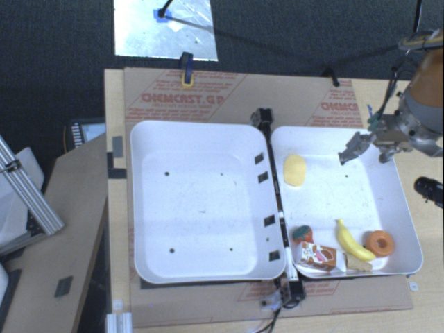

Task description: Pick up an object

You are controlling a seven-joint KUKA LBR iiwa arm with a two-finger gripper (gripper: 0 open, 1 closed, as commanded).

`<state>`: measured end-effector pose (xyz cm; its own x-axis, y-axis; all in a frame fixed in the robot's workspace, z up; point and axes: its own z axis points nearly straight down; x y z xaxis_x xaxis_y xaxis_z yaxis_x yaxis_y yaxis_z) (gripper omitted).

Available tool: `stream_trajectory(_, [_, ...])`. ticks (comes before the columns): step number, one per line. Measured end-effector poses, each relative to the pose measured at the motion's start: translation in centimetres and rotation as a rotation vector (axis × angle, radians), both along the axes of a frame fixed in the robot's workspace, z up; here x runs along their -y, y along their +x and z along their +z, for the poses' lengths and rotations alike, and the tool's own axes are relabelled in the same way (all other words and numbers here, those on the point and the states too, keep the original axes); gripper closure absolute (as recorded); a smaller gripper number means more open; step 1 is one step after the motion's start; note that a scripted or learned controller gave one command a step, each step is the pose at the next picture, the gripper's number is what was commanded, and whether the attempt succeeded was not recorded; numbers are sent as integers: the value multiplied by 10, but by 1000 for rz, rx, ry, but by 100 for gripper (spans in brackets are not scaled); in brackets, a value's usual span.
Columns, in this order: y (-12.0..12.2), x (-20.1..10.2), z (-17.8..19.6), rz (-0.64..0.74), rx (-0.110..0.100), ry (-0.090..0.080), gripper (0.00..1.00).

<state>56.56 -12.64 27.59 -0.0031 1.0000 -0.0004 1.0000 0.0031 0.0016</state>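
The right bin (388, 186) holds a pale yellow lemon-like object (295, 170) near its left wall. At its front lie a banana (352, 241), an orange ring (379, 243), a red and white carton (318, 256) and a small red and green piece (302, 234). My gripper (363, 158) hangs over the bin's back right part. It is open, with nothing between its fingers. It is to the right of the lemon-like object and well behind the banana.
The left bin (139, 186) sits beside the right one, with black clips (267, 179) along the shared wall. A clamp (186, 69) and a silver sheet (165, 19) lie behind the bins. The grey arm (423, 109) enters from the right.
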Motion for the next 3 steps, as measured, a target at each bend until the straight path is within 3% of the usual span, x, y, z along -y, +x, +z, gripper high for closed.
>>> stream_trajectory(1, [72, 14, -134, 3, -4, 0, 0])
stream_trajectory(2, [104, 10, -195, 4, 0, 0, 0])
stream_trajectory(3, [105, 11, -180, 4, 5, -1, 100])
